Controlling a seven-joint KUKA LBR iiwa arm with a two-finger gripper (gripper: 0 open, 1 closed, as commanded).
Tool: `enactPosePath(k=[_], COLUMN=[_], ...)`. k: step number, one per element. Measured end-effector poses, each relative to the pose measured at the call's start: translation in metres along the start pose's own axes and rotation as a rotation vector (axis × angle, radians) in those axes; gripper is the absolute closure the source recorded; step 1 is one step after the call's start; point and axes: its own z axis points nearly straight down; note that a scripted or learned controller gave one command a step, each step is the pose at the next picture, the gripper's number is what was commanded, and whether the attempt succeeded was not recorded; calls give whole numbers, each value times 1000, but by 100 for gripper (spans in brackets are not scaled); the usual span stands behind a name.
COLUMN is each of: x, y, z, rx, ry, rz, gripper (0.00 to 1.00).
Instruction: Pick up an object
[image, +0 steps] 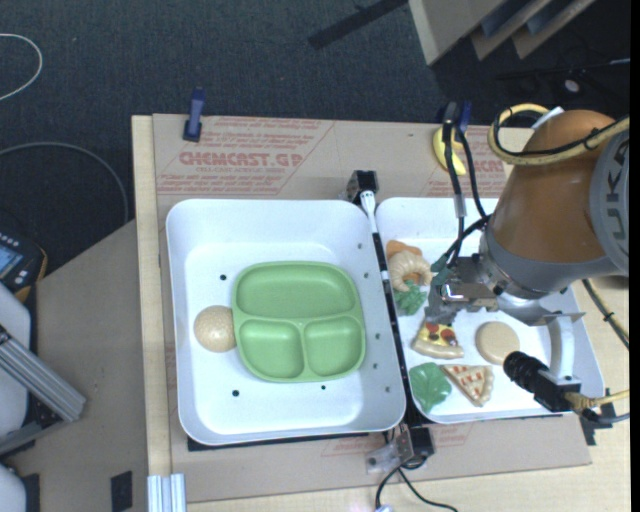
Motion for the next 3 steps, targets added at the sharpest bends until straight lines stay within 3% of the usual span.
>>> enactPosePath(k=[1, 2, 3], x=[34, 50, 72], y=[0, 2, 0], z=[20, -134, -83], rx=[-1, -26, 0], ry=[1, 2, -1], rz=[-4, -7, -4], gripper=[100, 100, 100])
